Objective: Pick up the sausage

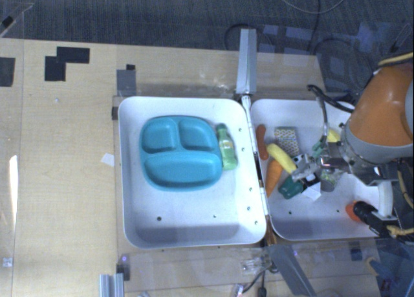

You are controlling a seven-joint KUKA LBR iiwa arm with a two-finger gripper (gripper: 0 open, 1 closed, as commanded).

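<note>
The sausage (261, 142) is a reddish-brown link lying lengthwise against the left wall of the right bin (336, 230). My gripper (317, 174) hangs over the middle of that bin, to the right of the sausage and apart from it. It is open with nothing between its fingers. A dark teal object (291, 187) lies just left of and below it.
A yellow banana (281, 156), an orange carrot (273, 176) and a grey textured block (288, 137) lie between the sausage and the gripper. A red-orange item (356, 210) sits at the bin's lower right. The left bin (187, 224) holds a blue divided tray (180, 153) and a green bottle (226, 147).
</note>
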